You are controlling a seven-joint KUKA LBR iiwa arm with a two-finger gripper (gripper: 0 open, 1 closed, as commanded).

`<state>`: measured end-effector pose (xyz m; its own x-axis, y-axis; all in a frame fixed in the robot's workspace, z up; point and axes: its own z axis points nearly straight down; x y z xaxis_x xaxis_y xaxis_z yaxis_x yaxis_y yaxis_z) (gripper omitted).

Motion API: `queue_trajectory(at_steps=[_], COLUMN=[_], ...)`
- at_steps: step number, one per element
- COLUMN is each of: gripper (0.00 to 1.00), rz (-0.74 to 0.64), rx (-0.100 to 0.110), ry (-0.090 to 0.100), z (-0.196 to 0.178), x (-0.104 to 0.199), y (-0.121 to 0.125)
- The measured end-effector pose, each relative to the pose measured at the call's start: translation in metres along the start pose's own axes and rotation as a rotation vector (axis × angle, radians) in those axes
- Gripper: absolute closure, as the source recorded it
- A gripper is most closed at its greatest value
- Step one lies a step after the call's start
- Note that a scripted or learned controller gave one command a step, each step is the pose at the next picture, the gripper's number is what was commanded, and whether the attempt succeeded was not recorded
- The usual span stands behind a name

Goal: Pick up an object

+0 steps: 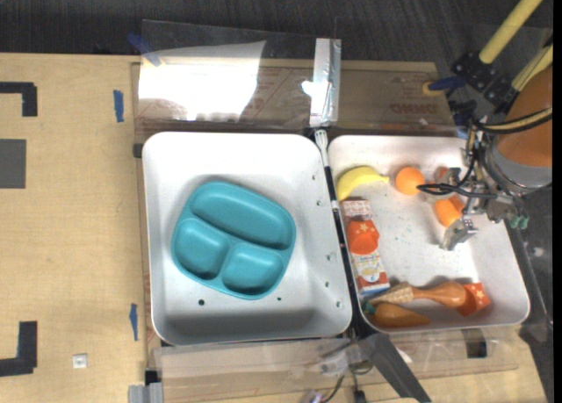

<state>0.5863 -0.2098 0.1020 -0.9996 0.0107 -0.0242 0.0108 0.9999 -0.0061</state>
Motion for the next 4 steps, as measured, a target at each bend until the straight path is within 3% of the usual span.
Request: queue_trajectory(at_steps=[1,2,3,4], gripper=[0.00,1.00,1.00,1.00], rz=[0.076,0.074,0.408,0.519], rx=[-0.004,0.000,0.000,-0.005], ry=[0.016,0.002,0.015,0.006], z=[0.014,-0.001,0.015,-0.118], x=[0.005,0.000,-0.046,-0.046], y=[0.006,0.006,-0.012,0.103])
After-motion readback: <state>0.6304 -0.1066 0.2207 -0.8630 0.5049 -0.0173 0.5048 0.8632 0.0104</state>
